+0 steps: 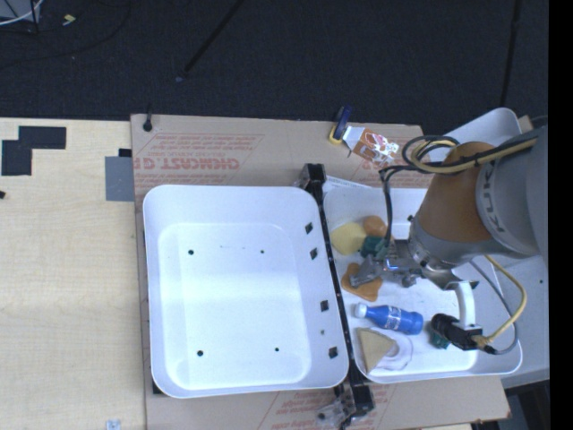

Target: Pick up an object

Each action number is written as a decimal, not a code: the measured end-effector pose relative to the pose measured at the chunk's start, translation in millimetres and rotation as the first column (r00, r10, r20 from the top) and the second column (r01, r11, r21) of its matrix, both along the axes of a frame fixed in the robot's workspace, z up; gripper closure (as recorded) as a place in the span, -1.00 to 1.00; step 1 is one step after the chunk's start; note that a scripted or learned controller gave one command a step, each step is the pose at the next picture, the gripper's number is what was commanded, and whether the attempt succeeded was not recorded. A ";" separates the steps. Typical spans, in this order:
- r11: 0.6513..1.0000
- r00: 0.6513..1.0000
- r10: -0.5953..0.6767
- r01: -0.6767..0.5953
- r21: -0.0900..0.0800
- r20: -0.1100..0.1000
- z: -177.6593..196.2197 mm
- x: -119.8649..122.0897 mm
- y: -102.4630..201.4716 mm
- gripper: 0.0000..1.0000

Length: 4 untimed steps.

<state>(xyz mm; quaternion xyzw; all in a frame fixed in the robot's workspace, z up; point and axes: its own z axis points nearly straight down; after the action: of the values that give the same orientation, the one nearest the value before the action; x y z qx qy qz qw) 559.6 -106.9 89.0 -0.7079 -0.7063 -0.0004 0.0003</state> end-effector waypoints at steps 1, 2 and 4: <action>1.000 1.000 0.005 -0.005 -0.001 0.001 0.1 54.2 19.1 -1.00; 1.000 1.000 0.006 -0.006 -0.001 -0.001 -1.4 85.1 13.9 -1.00; 1.000 1.000 0.008 -0.008 0.001 0.008 104.2 86.0 80.6 1.00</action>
<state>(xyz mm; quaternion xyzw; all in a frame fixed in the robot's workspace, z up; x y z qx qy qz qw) 645.6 -26.3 193.2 -0.7049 -0.7093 -0.0036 -0.0019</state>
